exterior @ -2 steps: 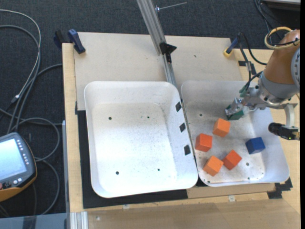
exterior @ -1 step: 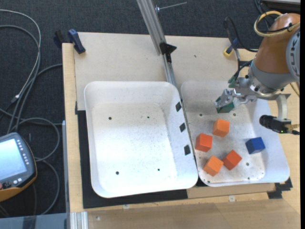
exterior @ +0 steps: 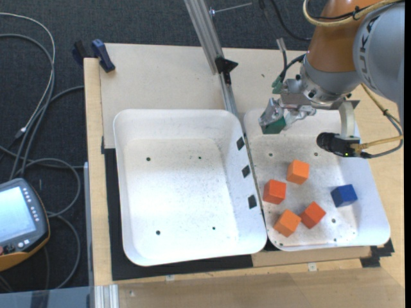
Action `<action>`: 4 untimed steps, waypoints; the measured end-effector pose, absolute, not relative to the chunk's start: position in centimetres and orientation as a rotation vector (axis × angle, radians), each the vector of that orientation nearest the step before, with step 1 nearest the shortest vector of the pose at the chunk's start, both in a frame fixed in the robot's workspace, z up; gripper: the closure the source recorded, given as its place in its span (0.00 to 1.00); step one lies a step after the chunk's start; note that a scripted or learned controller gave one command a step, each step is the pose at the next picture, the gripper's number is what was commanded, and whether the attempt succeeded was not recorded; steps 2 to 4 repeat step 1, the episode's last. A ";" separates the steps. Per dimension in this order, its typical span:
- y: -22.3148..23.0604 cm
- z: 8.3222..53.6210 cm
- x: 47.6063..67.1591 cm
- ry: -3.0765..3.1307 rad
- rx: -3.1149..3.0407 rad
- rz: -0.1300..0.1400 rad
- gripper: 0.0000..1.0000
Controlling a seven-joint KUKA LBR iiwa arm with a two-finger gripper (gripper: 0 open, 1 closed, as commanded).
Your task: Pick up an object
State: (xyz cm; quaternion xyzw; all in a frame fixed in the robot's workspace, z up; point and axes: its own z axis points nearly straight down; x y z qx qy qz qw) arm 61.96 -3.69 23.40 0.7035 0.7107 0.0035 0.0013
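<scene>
So there's a small green block (exterior: 276, 126) pinched between the fingers (exterior: 272, 121), lifted up over the far end of the right-hand shallow white plastic bin (exterior: 379, 218), so the fingers are closed on it. Below the fingers and toward the near side of that bin sit four orange cubes: one (exterior: 298, 171) closest to the fingers, another (exterior: 275, 190) just left of it, then two more (exterior: 288, 222) (exterior: 313, 214) touching each other near the front rim. A blue cube (exterior: 344, 195) lies off to the right of the orange ones. Left of the fingers is the other white bin (exterior: 128, 133), its rim butting against the first. Both rest on the pale wooden counter (exterior: 160, 76), with the grey arm with its orange band (exterior: 347, 24) above the fingers
</scene>
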 end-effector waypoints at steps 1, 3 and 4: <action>1.7 19.7 64.6 2.230 2.215 0.002 1.00; 1.7 19.7 64.6 2.230 2.215 0.002 1.00; 1.7 19.7 64.6 2.230 2.215 0.002 1.00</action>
